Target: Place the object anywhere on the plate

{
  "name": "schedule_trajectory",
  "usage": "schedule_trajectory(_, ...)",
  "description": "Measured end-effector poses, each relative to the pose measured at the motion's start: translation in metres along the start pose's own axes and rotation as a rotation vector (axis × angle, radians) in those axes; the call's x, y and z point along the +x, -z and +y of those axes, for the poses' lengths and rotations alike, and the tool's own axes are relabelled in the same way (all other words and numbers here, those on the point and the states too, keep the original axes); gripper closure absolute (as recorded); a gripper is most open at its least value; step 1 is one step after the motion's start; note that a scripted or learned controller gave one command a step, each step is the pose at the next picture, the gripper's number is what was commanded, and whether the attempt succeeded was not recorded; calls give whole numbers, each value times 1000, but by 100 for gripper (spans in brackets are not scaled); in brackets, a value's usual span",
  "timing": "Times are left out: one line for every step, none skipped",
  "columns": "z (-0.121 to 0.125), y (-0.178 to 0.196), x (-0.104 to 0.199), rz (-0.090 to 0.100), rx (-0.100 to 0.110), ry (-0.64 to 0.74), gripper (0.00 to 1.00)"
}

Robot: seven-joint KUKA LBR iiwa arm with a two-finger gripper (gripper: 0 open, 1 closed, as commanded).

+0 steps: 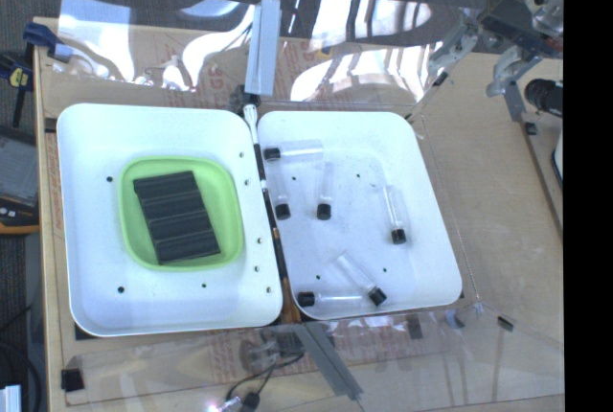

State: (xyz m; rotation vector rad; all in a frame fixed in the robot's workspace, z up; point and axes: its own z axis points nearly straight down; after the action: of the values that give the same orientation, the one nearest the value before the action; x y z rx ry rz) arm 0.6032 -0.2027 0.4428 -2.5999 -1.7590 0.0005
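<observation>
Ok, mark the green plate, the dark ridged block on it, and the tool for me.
green plate point(226, 199): camera view, on its right rim, bare of the block.
dark ridged block point(176, 217): camera view, middle of its top face.
tool point(471, 49): camera view, top right, midway between its fingertips.

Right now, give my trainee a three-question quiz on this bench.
1. True or false: the dark ribbed block lies on the green plate.
2. The clear tubes with black caps lie in which bin? A left B right
3. Fill in: the gripper hangs beyond the right bin's far ____ corner.

Key: 1 true; 2 B; 3 right.
</observation>
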Motion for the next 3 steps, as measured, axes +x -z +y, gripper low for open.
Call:
schedule_trajectory(-36,-1,-15,0,1,-10,0)
schedule_trajectory(20,-1,9,-3,0,-44,0)
schedule_trajectory(-26,-1,-12,-3,3,-198,0)
